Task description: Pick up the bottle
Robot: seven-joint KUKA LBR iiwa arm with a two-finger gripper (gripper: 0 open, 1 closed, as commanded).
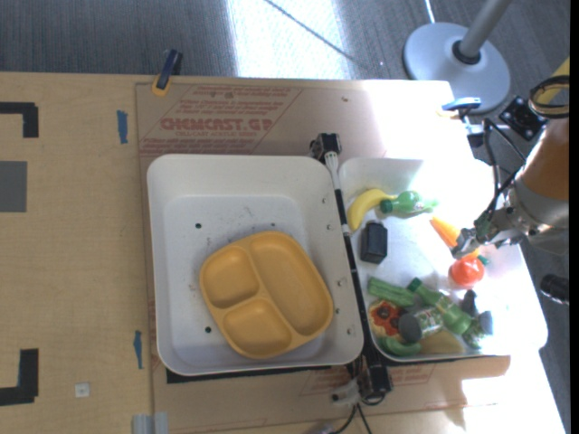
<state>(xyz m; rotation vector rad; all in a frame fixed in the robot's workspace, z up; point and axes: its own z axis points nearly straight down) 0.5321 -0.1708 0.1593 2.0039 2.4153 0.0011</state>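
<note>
The camera view is looking down at a slant on two shallow white bins sitting side by side on a cardboard-covered bench. The left bin (172, 242) is holding a yellow divided plate (264, 293) with three compartments, lying slightly turned on the bin floor.

The right bin (398, 170) is carrying a scatter of small things. The bottle (447, 315) is lying on its side near the front of this bin, running at a slant from upper left to lower right. It is looking green and glassy, with a pale label around its middle, and its darker end is pointing toward the bin's front right corner. It is lying just beside a grey rounded object (410, 325) and a red and green piece (387, 315), with other green pieces crowding around it.

Toward the back of the same bin, a yellow banana (362, 206) is curving beside a small green bottle-shaped toy (404, 204). A black rectangular block (374, 241) is lying near the divider between the bins. An orange carrot (443, 231) is resting further right.

The gripper (470, 242) is reaching in from the right and hanging directly over a red tomato (466, 270), well apart from the bottle. Whether its fingers are apart or together cannot be told from this angle.
</note>
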